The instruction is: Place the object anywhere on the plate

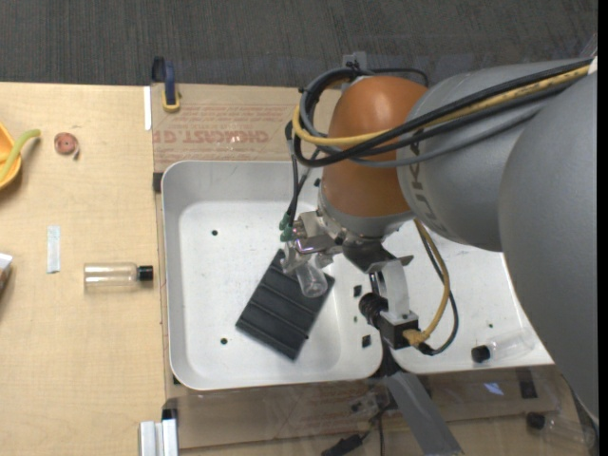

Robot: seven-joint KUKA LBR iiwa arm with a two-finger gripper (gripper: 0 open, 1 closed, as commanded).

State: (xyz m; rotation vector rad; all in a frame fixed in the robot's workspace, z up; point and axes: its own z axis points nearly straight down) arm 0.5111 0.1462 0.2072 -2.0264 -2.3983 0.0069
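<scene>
A black ribbed rectangular plate (pixel 278 314) lies tilted in the left white bin (pixel 204 255), right of the bin's middle. My gripper (pixel 310 275) hangs over the plate's upper right corner, under the orange wrist band (pixel 366 150). The wrist hides much of the gripper. I cannot make out any object in it. The plate's lower part carries nothing.
The arm covers most of the right bin (pixel 494 283), where a small black piece (pixel 482 353) lies near the front. On the wooden bench to the left are a clear bottle with a black cap (pixel 116 274), a small white strip (pixel 53 250), a reddish disc (pixel 65 142) and a yellow-orange item (pixel 9 155).
</scene>
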